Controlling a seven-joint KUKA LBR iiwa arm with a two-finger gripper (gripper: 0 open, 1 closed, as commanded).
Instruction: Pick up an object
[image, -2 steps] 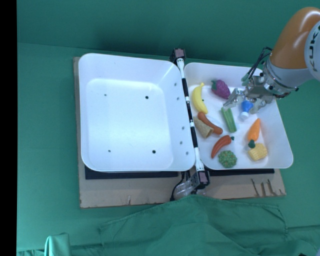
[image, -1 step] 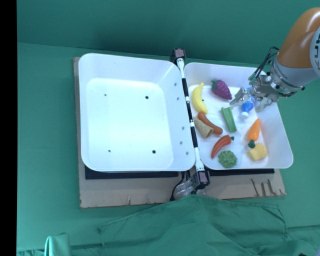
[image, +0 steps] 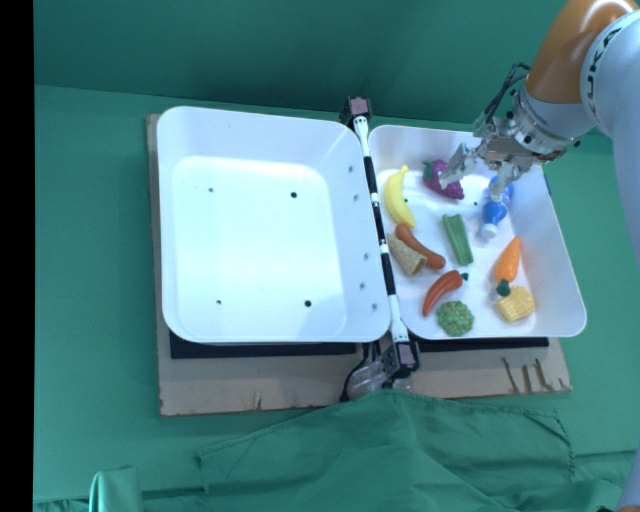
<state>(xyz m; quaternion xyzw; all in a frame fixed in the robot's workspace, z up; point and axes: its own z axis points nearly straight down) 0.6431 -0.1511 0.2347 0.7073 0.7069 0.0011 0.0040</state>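
Observation:
The right white bin holds several toy foods: a yellow banana, a purple eggplant, a blue and white bottle, a green cucumber stick, a sausage, a red chili, an orange carrot, a piece of corn and a green broccoli. My gripper hangs over the bin's far end, open. One finger is beside the eggplant and the other is just above the bottle. Nothing sits between the fingers.
The left white bin sits beside the right one, with a black-and-white divider rail between them. Both rest on a cardboard sheet on green cloth. A fold of green fabric lies at the front.

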